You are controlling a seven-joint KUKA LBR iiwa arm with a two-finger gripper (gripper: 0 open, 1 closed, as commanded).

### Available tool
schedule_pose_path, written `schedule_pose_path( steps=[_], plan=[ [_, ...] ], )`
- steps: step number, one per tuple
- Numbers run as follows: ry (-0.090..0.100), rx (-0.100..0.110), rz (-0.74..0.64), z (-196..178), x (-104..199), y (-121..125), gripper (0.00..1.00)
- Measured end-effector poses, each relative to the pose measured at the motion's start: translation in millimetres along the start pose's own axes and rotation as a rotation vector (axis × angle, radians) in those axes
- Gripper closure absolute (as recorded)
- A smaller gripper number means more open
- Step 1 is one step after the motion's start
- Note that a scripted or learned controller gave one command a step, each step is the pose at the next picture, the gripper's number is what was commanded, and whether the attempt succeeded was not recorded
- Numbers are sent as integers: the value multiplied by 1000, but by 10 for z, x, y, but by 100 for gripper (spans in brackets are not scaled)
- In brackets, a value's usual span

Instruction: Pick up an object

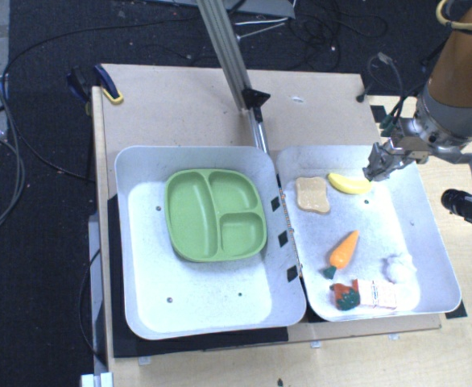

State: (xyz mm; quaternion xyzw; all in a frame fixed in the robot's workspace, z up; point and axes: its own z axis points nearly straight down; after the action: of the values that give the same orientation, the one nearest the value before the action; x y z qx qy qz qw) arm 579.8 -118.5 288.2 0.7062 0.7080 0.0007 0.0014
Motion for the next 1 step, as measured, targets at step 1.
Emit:
schedule_pose_path(
  steps=[1],
  plan=[
    [2, 4, -4, -6, 484, -125, 100]
  ],
)
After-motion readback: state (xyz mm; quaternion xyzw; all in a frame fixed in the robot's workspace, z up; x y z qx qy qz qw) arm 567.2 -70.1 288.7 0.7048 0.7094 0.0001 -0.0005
